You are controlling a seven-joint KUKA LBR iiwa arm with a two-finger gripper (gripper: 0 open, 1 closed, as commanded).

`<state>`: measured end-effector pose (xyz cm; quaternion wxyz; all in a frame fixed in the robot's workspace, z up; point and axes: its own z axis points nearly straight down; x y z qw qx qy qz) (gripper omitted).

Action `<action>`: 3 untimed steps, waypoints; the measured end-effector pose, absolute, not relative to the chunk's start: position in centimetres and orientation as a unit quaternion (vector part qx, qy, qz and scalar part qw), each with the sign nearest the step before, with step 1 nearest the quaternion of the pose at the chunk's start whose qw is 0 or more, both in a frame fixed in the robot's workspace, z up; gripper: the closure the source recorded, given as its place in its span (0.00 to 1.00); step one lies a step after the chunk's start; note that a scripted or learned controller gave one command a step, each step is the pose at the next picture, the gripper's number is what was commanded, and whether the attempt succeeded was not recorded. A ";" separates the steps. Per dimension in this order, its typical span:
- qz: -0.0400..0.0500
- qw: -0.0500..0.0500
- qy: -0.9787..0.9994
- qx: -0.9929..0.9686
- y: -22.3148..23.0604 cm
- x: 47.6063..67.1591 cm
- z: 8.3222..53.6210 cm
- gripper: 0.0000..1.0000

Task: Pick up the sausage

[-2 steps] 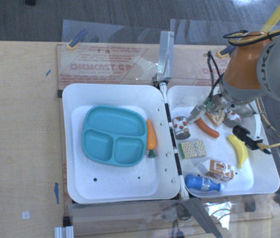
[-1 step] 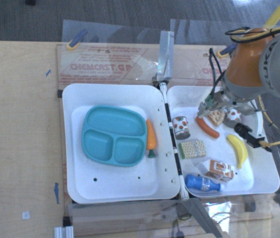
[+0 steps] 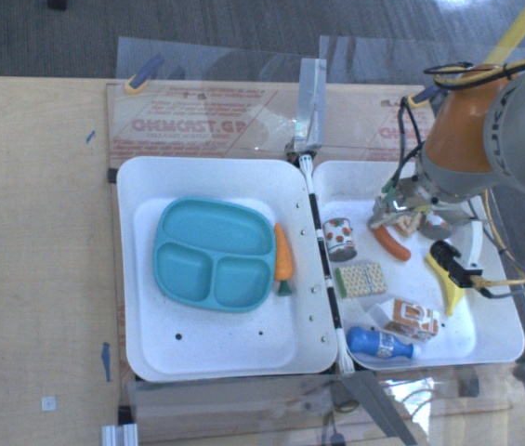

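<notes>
**Currently: my gripper low over the sausage, right bin**

My gripper (image 3: pixel 401 214) sits low in the right bin (image 3: pixel 496 334), toward its back, just above the sausage (image 3: pixel 392 242). I cannot tell from this angle whether it is open or closed. I also cannot tell whether it touches the sausage.

The sausage is reddish-orange and lies flat and angled on the bin floor, its upper end right at my gripper. To its left is a small red-and-white patterned can (image 3: pixel 338 237), near but apart. Below the can is a tan square cracker (image 3: pixel 361 278). A yellow banana (image 3: pixel 448 286) lies right of the sausage.

At the front of the bin a blue bottle (image 3: pixel 378 344) lies on its side, with an orange-and-white carton (image 3: pixel 415 319) just beside it.

The left bin (image 3: pixel 146 337) holds a teal divided plate (image 3: pixel 214 254), with a carrot (image 3: pixel 283 254) along the plate's right edge.
</notes>
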<state>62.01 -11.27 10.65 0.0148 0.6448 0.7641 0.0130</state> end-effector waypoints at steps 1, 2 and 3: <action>0.000 0.001 0.746 0.666 -5.0 61.3 22.7 1.00; 0.000 0.001 0.746 0.666 -5.0 61.3 22.7 0.00; 0.000 0.000 0.749 0.663 -12.4 61.0 15.9 0.00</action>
